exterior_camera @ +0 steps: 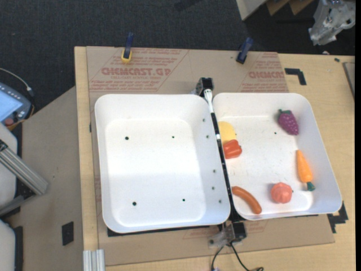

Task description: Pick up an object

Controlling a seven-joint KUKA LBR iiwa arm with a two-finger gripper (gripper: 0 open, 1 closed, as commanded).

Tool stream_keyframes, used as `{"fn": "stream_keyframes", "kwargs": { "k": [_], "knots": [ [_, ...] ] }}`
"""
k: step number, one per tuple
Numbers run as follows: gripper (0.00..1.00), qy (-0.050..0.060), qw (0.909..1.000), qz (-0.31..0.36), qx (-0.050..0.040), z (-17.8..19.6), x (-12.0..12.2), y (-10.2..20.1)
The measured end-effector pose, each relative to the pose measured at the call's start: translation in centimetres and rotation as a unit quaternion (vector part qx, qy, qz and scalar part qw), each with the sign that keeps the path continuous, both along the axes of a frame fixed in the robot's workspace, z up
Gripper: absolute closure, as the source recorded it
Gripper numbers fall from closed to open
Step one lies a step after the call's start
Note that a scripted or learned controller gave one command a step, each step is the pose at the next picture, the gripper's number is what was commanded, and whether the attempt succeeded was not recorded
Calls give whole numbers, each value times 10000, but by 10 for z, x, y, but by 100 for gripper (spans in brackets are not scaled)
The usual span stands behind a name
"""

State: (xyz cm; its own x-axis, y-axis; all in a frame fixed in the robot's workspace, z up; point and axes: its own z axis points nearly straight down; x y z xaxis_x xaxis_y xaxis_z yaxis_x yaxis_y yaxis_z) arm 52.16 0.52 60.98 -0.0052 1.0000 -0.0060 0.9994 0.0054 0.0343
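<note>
The right white bin [316, 134] holds several toy foods. A purple grape bunch [287, 121] lies at its far right and an orange carrot [304, 169] runs along its right wall. A pink-red round fruit [281, 192] and an orange-brown sausage [246, 199] sit near the front. A yellow piece [227, 131] and a red pepper [232, 149] rest against the left wall. The gripper [331, 17] hangs at the top right corner, well beyond the bins and off the bench, with nothing seen in it.
The left white bin [113, 151] adjoins the right one along a black seam [217, 151]. Both sit on a brown cardboard-topped bench [84, 95]. A yellow-blue clamp [127, 48] and a blue clamp [245, 49] stand at the far edge. Grey equipment [14, 162] is at the left.
</note>
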Motion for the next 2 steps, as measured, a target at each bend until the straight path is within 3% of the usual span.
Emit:
{"fn": "stream_keyframes", "kwargs": {
  "k": [2],
  "knots": [
    [100, -49, 10000, 6, -7, 21, 1, 1]
  ]
}}
